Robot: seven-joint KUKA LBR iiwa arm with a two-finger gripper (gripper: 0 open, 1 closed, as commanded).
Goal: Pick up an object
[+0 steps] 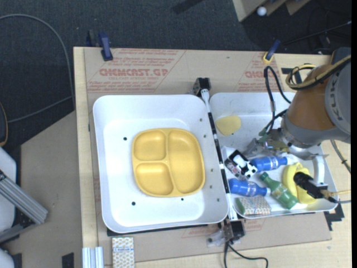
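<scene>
A: Where is the arm (315,102)?

B: Over the right bin (251,102); its end effector (273,141) hangs low above the clutter; whether it is released or clenched, I cannot tell.

A: And the objects?

B: Two blue bottles (266,163), a green bottle (277,188) and a banana (294,178) crowd the right bin; a yellow divided plate (167,162) lies in the left bin (111,149).

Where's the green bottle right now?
In the right bin, near its front edge, the green bottle lies between the blue bottle and the banana.
</scene>
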